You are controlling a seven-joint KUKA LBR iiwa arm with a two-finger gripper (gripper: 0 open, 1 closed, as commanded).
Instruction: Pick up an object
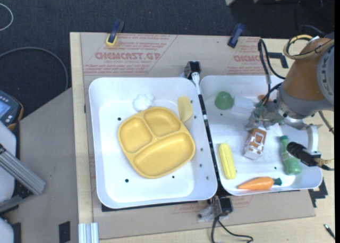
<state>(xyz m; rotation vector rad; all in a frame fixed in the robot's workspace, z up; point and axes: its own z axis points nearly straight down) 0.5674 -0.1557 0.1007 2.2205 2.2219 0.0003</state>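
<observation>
Your arm (pixel 311 77) comes in from the right edge of the frame, its orange band above the wrist over the upper right corner of the right bin (pixel 239 90). The jaws (pixel 261 117) hang low over that bin, just above a small brown-and-white carton (pixel 255 142); you cannot tell from this angle whether they are spread or pressed together, nor whether they touch the carton.

Right bin, your stock:
- green ball (pixel 224 100), upper left of the bin, apart from the rest
- carton, centre, standing at a tilt
- corn cob (pixel 227 160), lower left, lying lengthwise near the divider
- carrot (pixel 256 183), along the lower edge, green tip pointing right
- green bottle-like item (pixel 290 160) at the right wall, with a black part across it

Left bin (pixel 106 146), your stock:
- yellow divided plate (pixel 155 141), centre, three compartments
- pale yellow piece (pixel 185 108) just off the plate's upper right
- small white lump (pixel 142 101) touching the plate's upper rim

Both bins sit side by side on the brown tabletop (pixel 159 50), which carries red lettering.
</observation>
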